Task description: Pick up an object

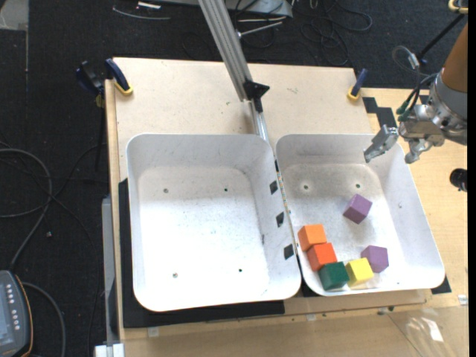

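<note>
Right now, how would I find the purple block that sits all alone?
Look in the right bin, the one holding blocks. Above the cluster at its front, the lone purple block sits mid-bin, touching nothing, while the other purple block leans against the yellow block.

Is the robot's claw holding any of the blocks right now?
No, nothing is held. The gripper is open over the right bin's far corner, with empty space between its fingers. The blocks, like the purple one, all lie in the bin.

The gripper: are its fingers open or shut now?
Open. The gripper hangs above the right bin's far rim, and its two fingers stand apart with nothing between them.
</note>
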Motion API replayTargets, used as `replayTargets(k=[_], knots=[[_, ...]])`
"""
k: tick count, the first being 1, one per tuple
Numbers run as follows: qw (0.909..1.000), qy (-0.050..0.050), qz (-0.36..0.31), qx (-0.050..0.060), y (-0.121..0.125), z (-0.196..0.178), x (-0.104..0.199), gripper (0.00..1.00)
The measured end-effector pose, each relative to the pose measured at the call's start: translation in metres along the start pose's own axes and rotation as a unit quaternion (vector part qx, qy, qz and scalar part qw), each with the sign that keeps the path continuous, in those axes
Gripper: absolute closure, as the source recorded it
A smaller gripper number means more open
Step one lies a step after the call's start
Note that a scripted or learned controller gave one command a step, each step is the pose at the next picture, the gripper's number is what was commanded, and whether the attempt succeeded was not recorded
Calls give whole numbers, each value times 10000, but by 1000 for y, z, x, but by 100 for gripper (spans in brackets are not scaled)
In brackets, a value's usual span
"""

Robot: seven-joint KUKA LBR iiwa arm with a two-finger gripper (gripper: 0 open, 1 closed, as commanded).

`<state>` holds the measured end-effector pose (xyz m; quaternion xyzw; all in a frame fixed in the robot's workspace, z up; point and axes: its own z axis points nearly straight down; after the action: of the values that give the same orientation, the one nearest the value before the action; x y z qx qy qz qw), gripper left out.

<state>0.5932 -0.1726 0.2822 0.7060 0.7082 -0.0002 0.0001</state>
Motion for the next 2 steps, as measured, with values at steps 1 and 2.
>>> replayTargets(k=[1, 2], knots=[[10000, 0, 18, 8, -42, 149, 23, 0], [9999, -47, 11, -134, -27, 158, 15, 0]])
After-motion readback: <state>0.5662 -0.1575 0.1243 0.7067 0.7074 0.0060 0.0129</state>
